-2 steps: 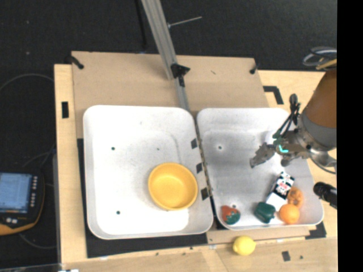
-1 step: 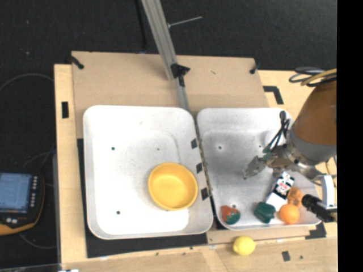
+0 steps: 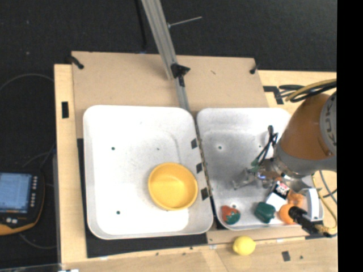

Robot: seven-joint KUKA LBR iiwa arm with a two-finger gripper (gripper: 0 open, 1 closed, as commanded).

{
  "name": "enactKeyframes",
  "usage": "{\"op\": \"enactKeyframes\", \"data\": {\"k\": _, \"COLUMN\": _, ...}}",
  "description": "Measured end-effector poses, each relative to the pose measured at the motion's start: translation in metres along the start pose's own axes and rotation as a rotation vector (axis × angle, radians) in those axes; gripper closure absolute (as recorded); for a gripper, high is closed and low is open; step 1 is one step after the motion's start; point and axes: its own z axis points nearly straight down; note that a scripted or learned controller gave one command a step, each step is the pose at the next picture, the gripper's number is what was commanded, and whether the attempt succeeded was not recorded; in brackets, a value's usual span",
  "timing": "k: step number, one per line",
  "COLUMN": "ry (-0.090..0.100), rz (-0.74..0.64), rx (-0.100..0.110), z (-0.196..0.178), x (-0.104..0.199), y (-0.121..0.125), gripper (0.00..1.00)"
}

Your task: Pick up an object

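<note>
On tan bench (image 3: 130,86) — two white bins (image 3: 113,135)

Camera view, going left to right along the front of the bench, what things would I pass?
Yellow bowl in the left bin → red object → yellow lemon-like fruit on the bench outside the bins → dark green block → orange object.

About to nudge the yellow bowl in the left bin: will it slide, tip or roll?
The yellow bowl sits upright, mouth up, on the left bin floor, so a low push would probably slide it. A push high on its rim could tip it. It looks like thin, light plastic, and its round wall may slip off the tool.
</note>
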Motion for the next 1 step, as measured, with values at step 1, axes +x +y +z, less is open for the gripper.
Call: {"op": "enactKeyframes", "data": {"k": 1, "ry": -0.002, "rz": 0.001, "rx": -0.004, "z": 0.0284, "x": -0.0014, "y": 0.0002, "gripper": 0.00}}
